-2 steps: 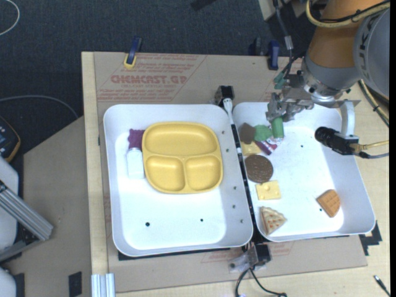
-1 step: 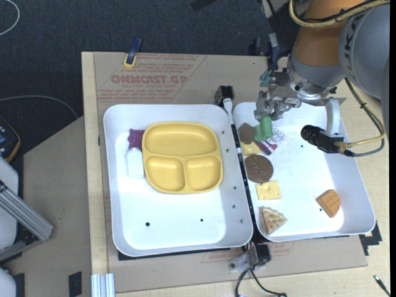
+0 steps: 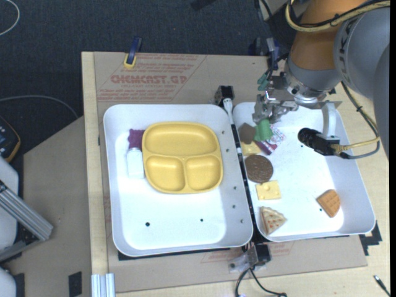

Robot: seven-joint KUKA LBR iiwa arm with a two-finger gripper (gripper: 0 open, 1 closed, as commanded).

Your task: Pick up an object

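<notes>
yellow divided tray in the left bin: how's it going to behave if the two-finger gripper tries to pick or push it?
The yellow divided tray looks like rigid moulded plastic, so probably stiff and light for its size. It is wide and low, so it is unlikely to tip; a push would likely slide it across the left bin. Its smooth, rounded rim may slip from the gripper, and an edge grasp would probably tilt it.

Fixed above the bench (image 3: 93, 166), looking down at a slant, seemingly mid-distance, both bins wholly in frame.
</notes>
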